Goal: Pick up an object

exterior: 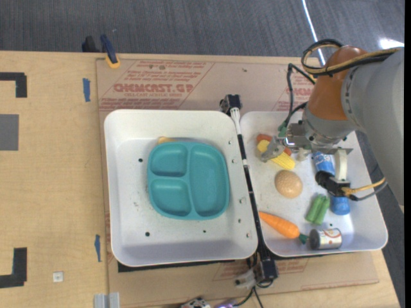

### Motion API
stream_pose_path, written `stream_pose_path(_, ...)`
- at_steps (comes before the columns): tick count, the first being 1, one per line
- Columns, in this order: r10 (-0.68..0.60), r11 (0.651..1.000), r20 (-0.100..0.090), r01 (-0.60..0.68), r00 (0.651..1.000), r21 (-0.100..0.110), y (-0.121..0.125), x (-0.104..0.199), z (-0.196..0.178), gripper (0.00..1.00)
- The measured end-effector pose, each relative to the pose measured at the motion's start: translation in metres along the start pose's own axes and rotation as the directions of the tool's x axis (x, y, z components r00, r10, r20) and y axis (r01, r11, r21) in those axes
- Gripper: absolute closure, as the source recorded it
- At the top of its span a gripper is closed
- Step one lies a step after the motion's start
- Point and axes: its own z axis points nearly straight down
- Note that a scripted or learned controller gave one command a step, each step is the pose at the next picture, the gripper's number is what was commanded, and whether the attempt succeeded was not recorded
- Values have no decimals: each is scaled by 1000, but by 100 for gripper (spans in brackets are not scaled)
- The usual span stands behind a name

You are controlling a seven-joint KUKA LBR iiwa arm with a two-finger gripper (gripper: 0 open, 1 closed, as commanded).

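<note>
My gripper (287,145) hangs low over the back left part of the right bin (372,233), under the grey arm with its orange band. Just below it lies a yellow corn-like piece (284,161), and to its left a small red and yellow toy (263,144). From this angle I cannot tell whether the gripper touches either of them. A tan egg-shaped object (288,183) rests a little nearer the front. A green piece (316,208), a blue bottle (324,164), an orange carrot (279,224) and a small can (326,238) also lie in this bin.
The left bin (122,191) holds a teal divided plate (189,179) with a bit of yellow showing behind its far edge. A ridge (245,172) separates the two bins. Black and yellow cables (350,188) trail from the wrist over the right bin.
</note>
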Motion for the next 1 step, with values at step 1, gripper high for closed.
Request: stream_pose_path(1,-1,1000,1,1,1000,-2,1,0,-11,100)
